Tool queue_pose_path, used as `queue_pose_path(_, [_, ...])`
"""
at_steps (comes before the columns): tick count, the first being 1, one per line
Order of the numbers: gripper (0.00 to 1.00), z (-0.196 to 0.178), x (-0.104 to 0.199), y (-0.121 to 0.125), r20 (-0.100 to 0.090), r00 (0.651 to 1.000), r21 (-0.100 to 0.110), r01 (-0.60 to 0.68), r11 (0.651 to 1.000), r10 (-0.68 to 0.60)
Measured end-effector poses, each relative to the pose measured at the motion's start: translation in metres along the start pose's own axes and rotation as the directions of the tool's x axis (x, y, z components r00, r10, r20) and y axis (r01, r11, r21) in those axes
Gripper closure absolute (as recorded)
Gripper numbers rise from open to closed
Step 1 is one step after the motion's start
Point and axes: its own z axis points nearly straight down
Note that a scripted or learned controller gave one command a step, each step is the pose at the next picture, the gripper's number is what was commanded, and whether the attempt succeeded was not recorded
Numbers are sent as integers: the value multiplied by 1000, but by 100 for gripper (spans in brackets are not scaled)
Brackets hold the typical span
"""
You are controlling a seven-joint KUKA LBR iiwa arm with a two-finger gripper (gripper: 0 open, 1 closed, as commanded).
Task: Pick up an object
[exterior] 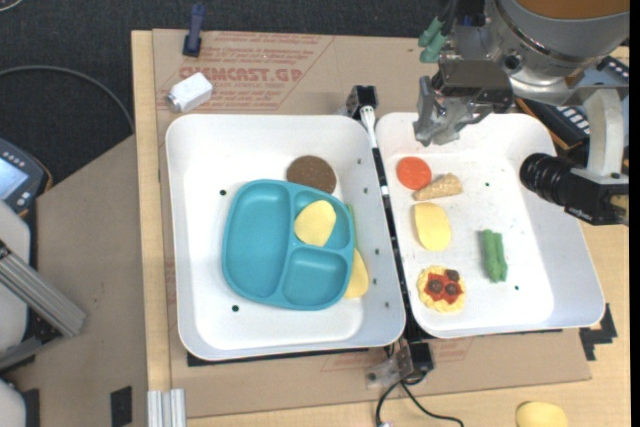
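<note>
My gripper (441, 128) hangs over the far left corner of the right bin (560, 305), open with nothing between its fingers. Just in front of it lie a red round slice (413, 172) and a tan chunk (439, 186), touching each other. Nearer the front of that bin are a pale yellow piece (433, 226), a green pod (492, 255) and a small toy pizza (443, 288). The left bin (195, 215) holds a blue divided plate (270, 250) with a yellow piece (315, 222) on it, a brown disc (311, 173) behind it, and another yellow piece (357, 276) under its right edge.
A black cylinder-shaped device (560, 183) on the arm's side overhangs the right bin's right rim. On the cardboard behind the left bin lie a white block (190, 93) and a blue clip (193, 30). A black clamp (362, 100) sits where the bins meet.
</note>
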Motion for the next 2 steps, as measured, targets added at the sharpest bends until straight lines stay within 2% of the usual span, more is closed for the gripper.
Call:
queue_pose_path(1, [100,53,-57,0,2,1000,3,-17,1000,17])
queue_pose_path(2, [100,79,-48,0,1,1000,0,-10,1000,10])
